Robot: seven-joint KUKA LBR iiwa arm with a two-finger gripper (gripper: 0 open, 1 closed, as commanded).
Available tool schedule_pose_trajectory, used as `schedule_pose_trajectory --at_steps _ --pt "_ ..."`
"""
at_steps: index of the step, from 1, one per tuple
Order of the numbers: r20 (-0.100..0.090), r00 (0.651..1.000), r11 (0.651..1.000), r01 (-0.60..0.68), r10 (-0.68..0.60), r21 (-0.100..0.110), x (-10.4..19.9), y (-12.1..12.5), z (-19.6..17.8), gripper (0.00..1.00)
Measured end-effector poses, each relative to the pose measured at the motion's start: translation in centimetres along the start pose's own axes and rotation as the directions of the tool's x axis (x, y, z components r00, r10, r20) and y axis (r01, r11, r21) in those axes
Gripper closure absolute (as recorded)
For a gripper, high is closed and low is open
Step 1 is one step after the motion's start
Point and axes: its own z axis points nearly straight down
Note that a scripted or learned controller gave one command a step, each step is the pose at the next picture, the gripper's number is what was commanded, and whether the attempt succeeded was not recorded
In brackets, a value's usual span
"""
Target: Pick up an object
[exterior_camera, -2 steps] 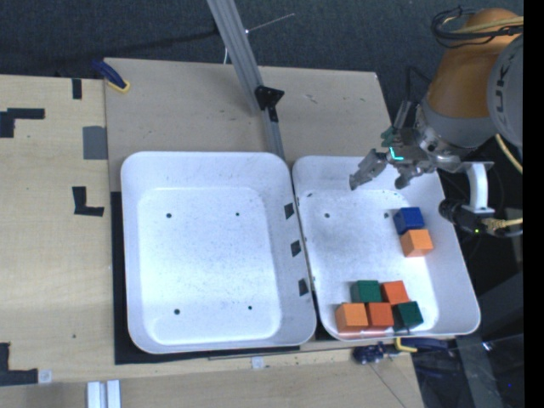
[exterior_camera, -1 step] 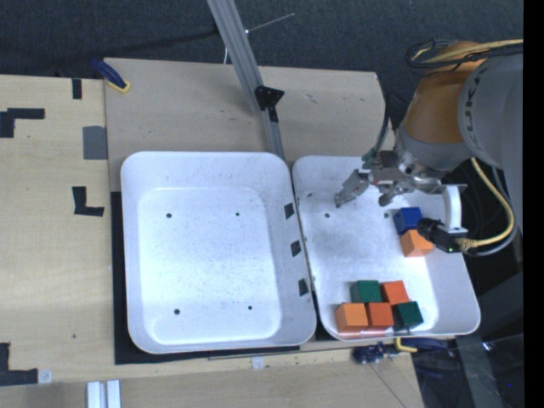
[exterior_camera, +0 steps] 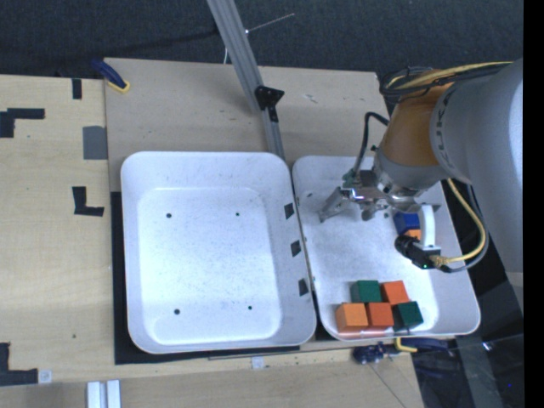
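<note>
- The grey arm (exterior_camera: 476,126), with its orange band (exterior_camera: 412,138), reaches in from the right and hangs over the upper part of the right bin (exterior_camera: 336,245).
- The gripper (exterior_camera: 344,202) sits below the wrist, over bare bin floor; one grey finger (exterior_camera: 331,209) slants down toward the left, but I cannot tell whether the fingers are spread or pressed together, and nothing is visibly pinched between them.
- A small blue and orange piece (exterior_camera: 410,222) shows just right of the gripper, beside a white part of the wrist; whether it is a loose object or part of the rig is unclear.
- The blocks lie in a cluster at the near end of the right bin, well apart from the gripper: a green block (exterior_camera: 367,290), an orange block (exterior_camera: 395,292), a second orange block (exterior_camera: 351,316), a third orange block (exterior_camera: 380,314) and a dark green block (exterior_camera: 409,314), all touching or just beside one another.
- The left bin (exterior_camera: 208,249) lies beside the right one on the wooden tabletop (exterior_camera: 51,253).
- A slanted metal pole (exterior_camera: 242,45) crosses the tabletop above the bins.
</note>
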Motion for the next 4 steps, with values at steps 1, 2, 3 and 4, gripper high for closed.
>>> schedule_pose_trajectory --at_steps 1,2,3,4 --pt "0.001 1.0 1.0 -0.001 0.001 -0.002 0.1 -0.1 2.6 0.0" --pt "-0.001 1.0 1.0 0.001 -0.001 -0.004 0.2 0.0 1.5 1.0" --pt "0.001 1.0 1.0 -0.002 0.002 -0.012 -0.2 -0.4 -4.7 1.0" --pt "0.001 1.0 1.0 -0.001 0.001 -0.013 -0.7 -0.6 -10.9 1.0"
